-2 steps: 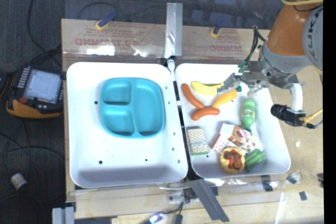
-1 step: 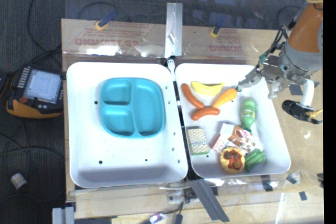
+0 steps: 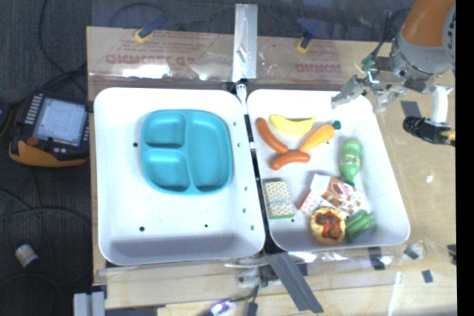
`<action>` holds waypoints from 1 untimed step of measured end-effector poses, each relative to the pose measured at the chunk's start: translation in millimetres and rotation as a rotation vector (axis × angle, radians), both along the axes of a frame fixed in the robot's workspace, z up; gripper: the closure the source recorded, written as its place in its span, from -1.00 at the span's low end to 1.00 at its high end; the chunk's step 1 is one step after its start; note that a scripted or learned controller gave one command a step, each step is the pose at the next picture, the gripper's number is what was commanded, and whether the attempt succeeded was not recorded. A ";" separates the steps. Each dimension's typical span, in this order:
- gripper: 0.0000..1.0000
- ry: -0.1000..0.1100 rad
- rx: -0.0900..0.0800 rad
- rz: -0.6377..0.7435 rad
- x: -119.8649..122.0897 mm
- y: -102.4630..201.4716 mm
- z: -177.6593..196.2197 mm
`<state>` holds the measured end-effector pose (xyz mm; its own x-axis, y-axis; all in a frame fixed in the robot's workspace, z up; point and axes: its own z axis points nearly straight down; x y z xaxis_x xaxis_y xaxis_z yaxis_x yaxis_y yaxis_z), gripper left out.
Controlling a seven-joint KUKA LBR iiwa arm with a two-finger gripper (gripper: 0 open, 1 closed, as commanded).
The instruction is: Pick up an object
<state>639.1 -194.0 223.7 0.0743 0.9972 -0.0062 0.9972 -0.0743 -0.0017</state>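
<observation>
camera view looks down at a slant on two shallow white bins set side by side on the bench, so that one can feed the other. the left bin carries a blue divided plate in its middle, three compartments, nothing in them; it reads as a place to receive things. the right bin holds the loose toys, scattered as if tipped in, not arranged. toward its upper left lie a yellow banana, an orange carrot slanting down from it, and two reddish sausages that cross near the middle. a green bottle stands apart at the right. lower down sit a small patterned box, a white packet with red print, a round yellow-and-red food piece and a green pepper, these last three crowded together and touching.

the gripper hangs at the upper right of the frame, above the top rim of the right bin, near its upper right corner, with nothing between its fingers. they look spread somewhat apart, one prong pointing left toward the bin, though they are small and blurred. the grey wrist and orange band sit behind it at the frame's right edge.

nothing is picked yet. the carrot and banana lie nearest the gripper and are reasonably free on their upper sides, so they seem the easier targets; the crowded lower cluster would likely foul a grasp.
</observation>
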 end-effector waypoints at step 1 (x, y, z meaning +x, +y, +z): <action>-1.00 -0.001 0.004 -0.031 3.9 -0.9 -123.8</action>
<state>643.1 -195.0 99.9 0.1056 0.9944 -0.0018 0.9944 -0.1056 -0.0010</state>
